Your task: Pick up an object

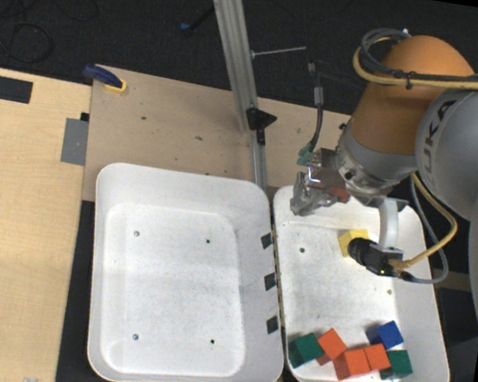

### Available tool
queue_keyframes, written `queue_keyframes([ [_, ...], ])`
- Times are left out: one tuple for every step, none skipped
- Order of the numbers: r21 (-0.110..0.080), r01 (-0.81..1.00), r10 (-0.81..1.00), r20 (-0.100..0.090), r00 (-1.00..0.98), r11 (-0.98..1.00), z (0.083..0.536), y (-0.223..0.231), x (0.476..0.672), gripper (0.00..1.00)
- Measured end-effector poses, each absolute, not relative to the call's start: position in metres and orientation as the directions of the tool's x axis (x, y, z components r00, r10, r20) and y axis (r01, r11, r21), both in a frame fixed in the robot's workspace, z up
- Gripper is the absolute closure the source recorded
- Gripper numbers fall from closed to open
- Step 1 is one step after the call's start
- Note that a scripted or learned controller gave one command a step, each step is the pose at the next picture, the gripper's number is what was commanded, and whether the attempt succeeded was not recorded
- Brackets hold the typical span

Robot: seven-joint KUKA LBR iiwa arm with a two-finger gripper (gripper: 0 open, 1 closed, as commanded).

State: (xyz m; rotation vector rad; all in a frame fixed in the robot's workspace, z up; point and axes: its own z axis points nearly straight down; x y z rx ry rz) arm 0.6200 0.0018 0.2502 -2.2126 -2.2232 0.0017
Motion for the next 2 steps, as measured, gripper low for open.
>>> queue_keyframes([
  [-0.005, 1.000, 1.000, 0.002, -0.003, 0.003, 0.246, 0.044, 0.615, 1.00],
  [-0.004, 1.000, 1.000, 0.001, -0.004, 0.004, 0.234, 0.097, 0.619, 1.00],
])
